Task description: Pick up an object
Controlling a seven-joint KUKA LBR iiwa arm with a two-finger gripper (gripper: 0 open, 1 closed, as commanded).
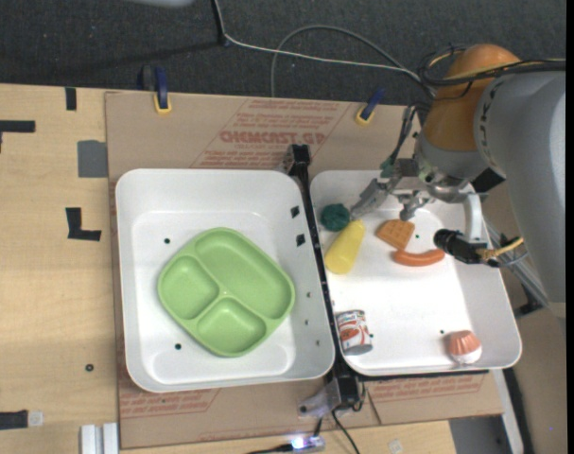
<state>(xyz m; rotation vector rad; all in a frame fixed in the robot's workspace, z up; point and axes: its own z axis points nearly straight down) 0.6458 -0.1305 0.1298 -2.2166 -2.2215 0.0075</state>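
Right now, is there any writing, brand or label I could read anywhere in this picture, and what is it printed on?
Red printing on the cardboard sheet under the bins: several lines, the largest too blurred to make out with any certainty.
More red printing along the cardboard's lower edge: too blurred to read.
Label on the small can in the right bin: red and white, too small to read.
Nothing else carries legible text.

plate (226,291) in left bin (135,206) (centred)
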